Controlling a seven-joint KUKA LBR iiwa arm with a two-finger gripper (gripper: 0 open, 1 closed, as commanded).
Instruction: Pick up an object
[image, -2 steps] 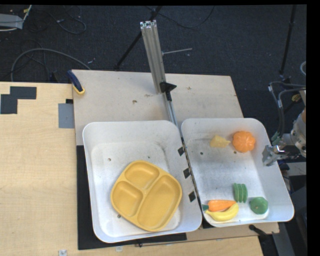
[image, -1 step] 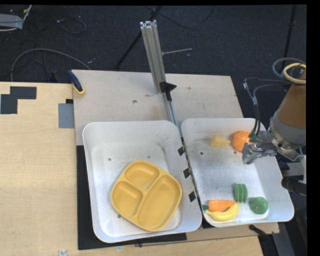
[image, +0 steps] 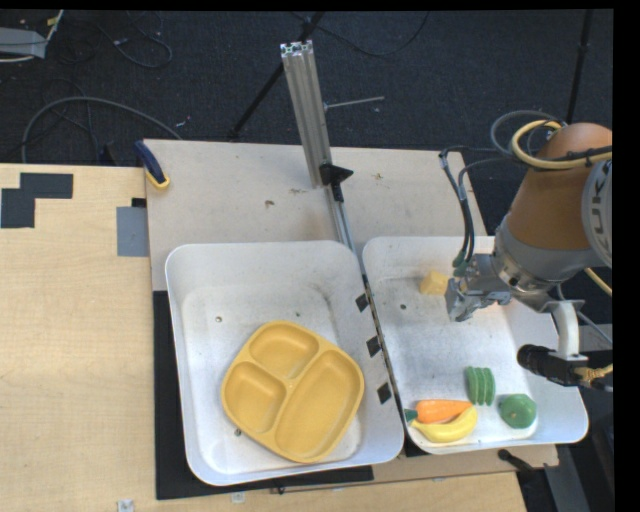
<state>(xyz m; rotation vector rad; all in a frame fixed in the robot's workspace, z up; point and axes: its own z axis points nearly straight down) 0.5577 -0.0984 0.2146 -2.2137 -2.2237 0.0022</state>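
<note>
My gripper (image: 463, 306) hangs over the upper middle of the right bin (image: 400, 340), reaching in from the right. A small pale yellow object (image: 433, 284) lies just to its left, near the bin's back wall, apart from the fingers. At the bin's front sit a ridged green piece (image: 480, 385), a round green piece (image: 517, 410), an orange carrot (image: 441, 410) and a yellow banana (image: 447, 429). Nothing shows between the fingers.
The left bin (image: 200, 300) holds a yellow divided plate (image: 292, 389). An upright aluminium post (image: 308, 110) stands behind the bins. Black clips line the wall between the two bins. Wooden bench surface lies to the left.
</note>
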